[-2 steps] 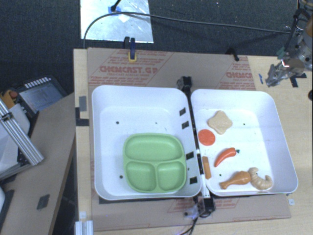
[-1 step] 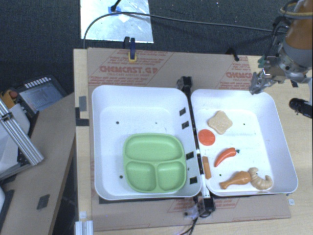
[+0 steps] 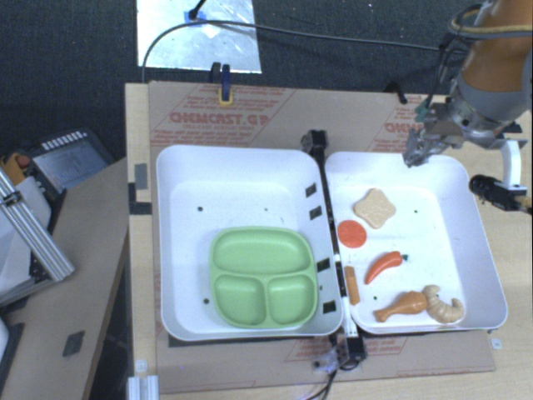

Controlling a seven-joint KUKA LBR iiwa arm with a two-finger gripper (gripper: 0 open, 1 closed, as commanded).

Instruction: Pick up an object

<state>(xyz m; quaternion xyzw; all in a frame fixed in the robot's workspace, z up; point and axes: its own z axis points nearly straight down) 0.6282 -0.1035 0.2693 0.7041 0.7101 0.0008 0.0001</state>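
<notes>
In the right bin (image 3: pixel 475 223) lie a tan toast slice (image 3: pixel 376 207), a red round slice (image 3: pixel 352 233), a red chili pepper (image 3: pixel 383 265), a small orange carrot stick (image 3: pixel 351 284), a brown drumstick (image 3: pixel 401 306) and a beige shrimp-like piece (image 3: pixel 445 306). My gripper (image 3: pixel 415 154) hangs over the far edge of the right bin, above and to the right of the toast, well clear of every object. Nothing shows between its fingers.
The left bin (image 3: pixel 179 190) holds a green three-compartment plate (image 3: pixel 262 276). A black divider (image 3: pixel 323 215) runs between the bins. The grey and orange arm (image 3: pixel 491 65) enters from the upper right. A metal rail (image 3: pixel 33 232) lies on the left bench.
</notes>
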